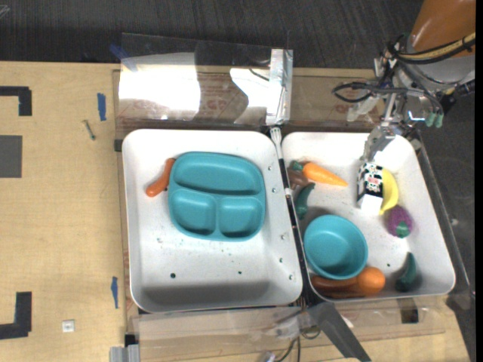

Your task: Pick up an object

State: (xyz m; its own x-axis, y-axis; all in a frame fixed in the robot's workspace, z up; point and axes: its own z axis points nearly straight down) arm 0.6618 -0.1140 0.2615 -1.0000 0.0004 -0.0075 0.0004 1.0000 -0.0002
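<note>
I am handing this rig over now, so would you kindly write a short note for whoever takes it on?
End effector: over the far side of the right bin, above the black-and-white toy; I cannot tell whether it is open or shut.
Right bin: banana beside that toy, carrot, purple piece, teal bowl, orange fruit.
Left bin: teal divided plate.
Done: nothing visibly lifted.
Left: grasp and lift one object.

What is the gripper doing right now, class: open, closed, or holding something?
Gripper: above the far end of the right bin, just over the black-and-white toy. Open or closed cannot be told, and nothing is seen held.
</note>
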